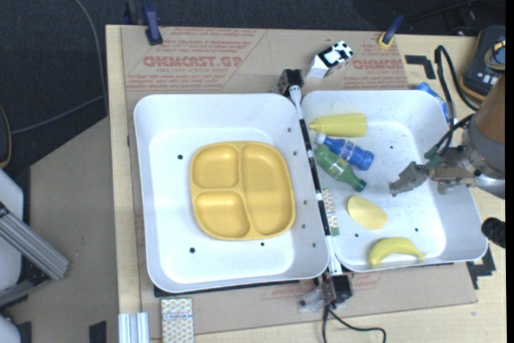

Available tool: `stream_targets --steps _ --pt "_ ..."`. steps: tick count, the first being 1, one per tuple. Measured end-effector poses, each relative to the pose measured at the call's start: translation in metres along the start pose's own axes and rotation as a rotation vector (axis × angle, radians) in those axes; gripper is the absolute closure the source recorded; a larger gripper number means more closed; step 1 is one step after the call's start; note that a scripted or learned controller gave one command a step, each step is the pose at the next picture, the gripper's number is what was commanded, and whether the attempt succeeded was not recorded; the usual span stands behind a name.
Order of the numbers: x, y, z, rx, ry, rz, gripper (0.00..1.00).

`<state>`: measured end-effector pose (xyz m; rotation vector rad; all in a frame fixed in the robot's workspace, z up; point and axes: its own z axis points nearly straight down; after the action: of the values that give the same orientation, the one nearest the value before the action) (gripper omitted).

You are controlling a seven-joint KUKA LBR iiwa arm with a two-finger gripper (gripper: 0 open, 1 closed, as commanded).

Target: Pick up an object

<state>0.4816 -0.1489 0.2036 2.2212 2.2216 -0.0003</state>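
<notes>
Nearest the camera in the right bin there's a banana down by the front wall, lying mostly left-right with its curve bowing up. Just behind it sits a pale yellow lemon-ish thing, roughly oval. The hand hangs over the bare middle of that bin, reaching in from the right, and nothing is between its fingers as far as I can see; how wide they're spread I honestly can't tell from this angle, it's just a dark shape at the end of the arm. So the pick hasn't happened yet, I'd say. What matters for the next move: the lemon thing lies toward the camera and a bit left of the hand, near it but apart, while the green bottle is straight left of the hand, its long axis running diagonally from upper left to lower right. Further back, the blue bottle is touching or nearly touching the green one, and behind that a yellow squeeze bottle lies left-right near the back wall. Those three are bunched up (awkward for a clean grab, my guess), so the lemon thing or the banana looks like the easier target. Over in the left bin there's a yellow divided plate, well apart from the hand. Everything sits on a cardboard-covered surface.
</notes>
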Motion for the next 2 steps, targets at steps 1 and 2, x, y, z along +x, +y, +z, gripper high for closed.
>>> stream_targets --steps 1,2 --pt "0.041 0.057 0.012 -0.002 0.000 -0.001 0.00" --pt "0.038 0.058 0.119 0.000 0.000 0.001 0.00"
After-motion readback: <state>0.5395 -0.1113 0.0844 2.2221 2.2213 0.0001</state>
